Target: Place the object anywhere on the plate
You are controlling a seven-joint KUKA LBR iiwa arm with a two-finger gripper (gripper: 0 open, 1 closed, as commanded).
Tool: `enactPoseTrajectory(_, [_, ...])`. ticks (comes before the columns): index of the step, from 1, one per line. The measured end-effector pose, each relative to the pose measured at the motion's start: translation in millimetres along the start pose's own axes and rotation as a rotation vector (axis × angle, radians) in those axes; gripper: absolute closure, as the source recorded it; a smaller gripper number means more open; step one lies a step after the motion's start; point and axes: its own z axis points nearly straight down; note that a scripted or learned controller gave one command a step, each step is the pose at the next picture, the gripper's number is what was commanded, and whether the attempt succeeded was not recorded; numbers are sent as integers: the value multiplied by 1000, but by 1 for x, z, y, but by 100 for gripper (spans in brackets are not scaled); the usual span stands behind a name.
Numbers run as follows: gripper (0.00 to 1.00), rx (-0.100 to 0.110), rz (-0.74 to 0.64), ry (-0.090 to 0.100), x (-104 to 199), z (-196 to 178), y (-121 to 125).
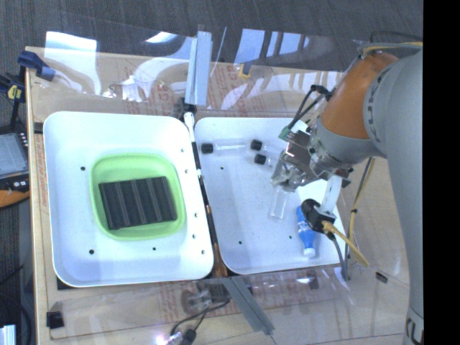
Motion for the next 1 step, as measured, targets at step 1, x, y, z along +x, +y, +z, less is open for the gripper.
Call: enactPoseTrajectory(1, [0,0,0,0,0,0,0])
